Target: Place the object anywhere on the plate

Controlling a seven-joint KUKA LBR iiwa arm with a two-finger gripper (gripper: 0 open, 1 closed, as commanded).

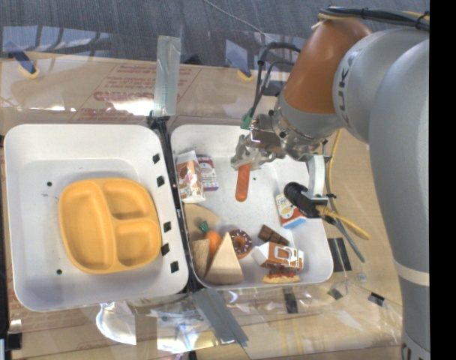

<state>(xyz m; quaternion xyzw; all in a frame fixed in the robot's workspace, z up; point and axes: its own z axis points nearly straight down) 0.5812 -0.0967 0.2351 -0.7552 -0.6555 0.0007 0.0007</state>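
Plate (108, 223): yellow, three compartments, lies in the left bin (33, 145); nothing on it.
Object: an orange-red sausage (243, 184), upright-ish, over the right bin (318, 253), upper middle part.
Hand (245, 158): at the sausage's top end, over the right bin; fingers appear closed on that top end, sausage hanging below them.
Contact with bin floor: cannot tell whether the sausage's lower end is lifted or resting.
Other items in right bin: two snack packets (194, 175) near the left wall, a small carton (289, 208) at right, a cheese wedge (224, 261), a doughnut (240, 241) and more toy food along the bottom.
Done: grasp looks made.
Left: carry across the divider to the left bin, lower over the plate, release.
Progress, my estimate: early; plate well apart from the sausage.
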